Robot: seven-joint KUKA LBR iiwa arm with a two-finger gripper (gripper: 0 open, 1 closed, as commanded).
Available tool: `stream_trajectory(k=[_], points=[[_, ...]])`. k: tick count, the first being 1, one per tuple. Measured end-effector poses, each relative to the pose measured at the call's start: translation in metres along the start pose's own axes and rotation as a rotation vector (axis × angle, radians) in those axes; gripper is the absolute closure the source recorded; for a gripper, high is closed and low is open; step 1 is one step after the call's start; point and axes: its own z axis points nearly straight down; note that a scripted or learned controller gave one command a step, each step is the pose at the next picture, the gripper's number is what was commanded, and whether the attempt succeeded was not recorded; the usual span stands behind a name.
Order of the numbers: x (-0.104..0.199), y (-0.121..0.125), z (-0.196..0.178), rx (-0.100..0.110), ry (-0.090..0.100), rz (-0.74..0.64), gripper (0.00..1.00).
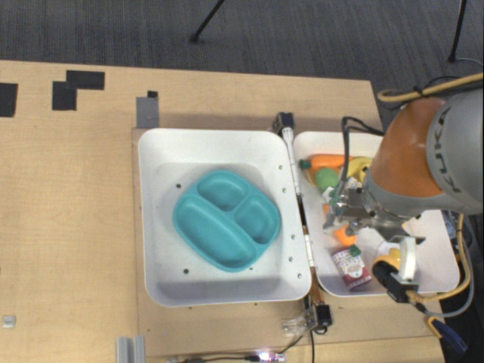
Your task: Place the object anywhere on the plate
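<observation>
The tool (pixel 340 212) hung low over the right bin's (pixel 446 278) toys, presumably to pick; its grip I couldn't tell; the plate (pixel 227 219) waited bare.

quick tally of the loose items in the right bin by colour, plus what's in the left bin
Orange, carrot-like piece and small chunk: 2
Green round item: 1
Yellow banana-like item: 1
Red-and-white printed packet: 1
Teal three-compartment plate, left bin: 1
Total: 6, though the arm may hide more.
</observation>
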Motion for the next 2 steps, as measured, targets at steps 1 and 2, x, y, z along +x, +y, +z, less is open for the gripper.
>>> stream_trajectory(k=[1,2], points=[[0.063,-0.005,-0.025,0.002,-0.001,0.331,1.00],[0.147,0.032,-0.020,0.003,-0.001,0.469,1.00]])
